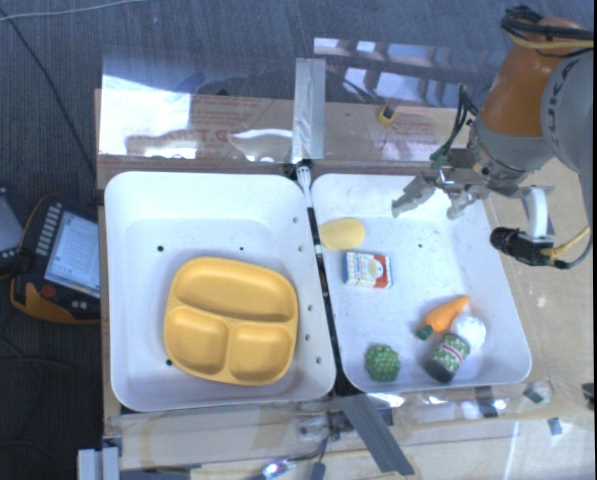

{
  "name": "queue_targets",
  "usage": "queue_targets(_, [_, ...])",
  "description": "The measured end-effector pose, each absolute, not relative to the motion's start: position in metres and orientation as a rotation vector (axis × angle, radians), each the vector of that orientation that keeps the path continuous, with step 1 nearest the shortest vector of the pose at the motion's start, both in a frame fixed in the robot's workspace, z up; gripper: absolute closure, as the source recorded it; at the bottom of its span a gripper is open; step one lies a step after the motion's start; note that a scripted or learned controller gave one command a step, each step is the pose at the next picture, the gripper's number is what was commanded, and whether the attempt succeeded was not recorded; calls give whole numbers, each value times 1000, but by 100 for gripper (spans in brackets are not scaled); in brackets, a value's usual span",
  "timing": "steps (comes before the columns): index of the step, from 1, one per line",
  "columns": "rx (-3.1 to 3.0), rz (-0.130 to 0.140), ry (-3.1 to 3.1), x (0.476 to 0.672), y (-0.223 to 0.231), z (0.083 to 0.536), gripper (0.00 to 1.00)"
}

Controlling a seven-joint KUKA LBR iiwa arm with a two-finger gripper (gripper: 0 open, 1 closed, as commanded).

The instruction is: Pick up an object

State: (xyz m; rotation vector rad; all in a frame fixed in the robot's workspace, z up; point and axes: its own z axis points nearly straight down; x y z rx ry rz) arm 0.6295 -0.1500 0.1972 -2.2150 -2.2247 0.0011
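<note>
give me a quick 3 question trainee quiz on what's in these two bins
1. True or false: the yellow divided tray lies in the right bin.
2. Which item lies nearest the divider: A) carrot B) yellow lemon-like piece C) small bottle?
3. What lies left of the small bottle, near the front wall?

Key: 1. False, it lies in the left bin. 2. B. 3. The green broccoli-like piece.
</note>
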Motion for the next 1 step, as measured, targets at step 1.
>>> queue_targets(1, [-2038,0,-2389,566,-158,112,0])
